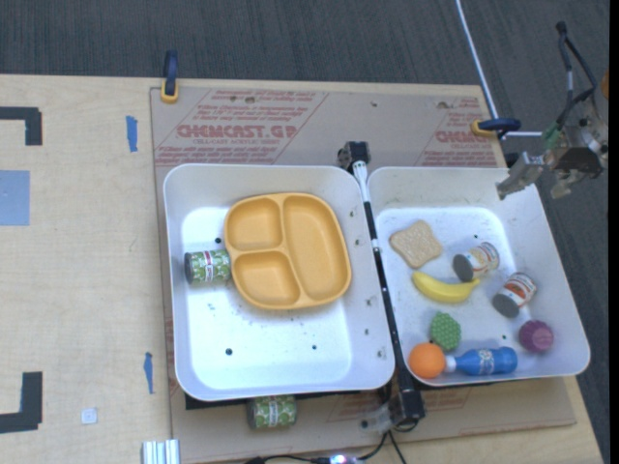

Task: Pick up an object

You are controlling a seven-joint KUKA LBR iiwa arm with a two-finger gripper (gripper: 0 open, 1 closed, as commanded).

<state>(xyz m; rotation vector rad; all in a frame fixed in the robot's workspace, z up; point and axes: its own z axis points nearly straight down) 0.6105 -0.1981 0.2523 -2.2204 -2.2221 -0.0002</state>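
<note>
The right bin (pixel 542 249) holds a slice of toast (pixel 417 243), a banana (pixel 443 286), two small cans (pixel 477 260) (pixel 514 294), a purple fruit (pixel 536 335), a green knobbly piece (pixel 446 330), an orange (pixel 426 360) and a blue bottle (pixel 486 361). My gripper (pixel 530 170) hangs above the bin's far right corner, apart from all of these. Nothing shows in its grasp.
The left bin (pixel 193 346) carries a yellow divided plate (pixel 287 249) with a green can (pixel 207 267) lying against its left side. Another green can (pixel 274 412) lies outside, below the left bin's front edge. A black divider (pixel 372 249) runs between the bins.
</note>
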